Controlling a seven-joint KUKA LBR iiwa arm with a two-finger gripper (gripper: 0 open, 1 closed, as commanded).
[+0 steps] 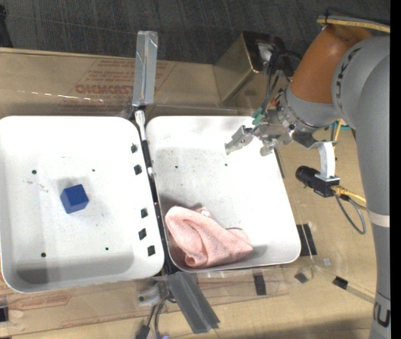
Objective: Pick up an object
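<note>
A crumpled pink cloth [205, 237] lies in the right bin [257, 189] near its front left corner. A small blue cube [74, 198] rests on the floor of the left bin [17, 189], left of centre. My gripper [251, 141] hangs over the right bin's far right corner, well away from both the cloth and the cube. Its two fingers are spread apart and there is nothing between them.
A grey divider with black clips [144, 189] runs between the two bins. A metal bar [145, 69] stands behind them on the cardboard backing. A brown box [239, 73] sits behind the right bin. Cables and a black fitting [320, 180] lie right of that bin.
</note>
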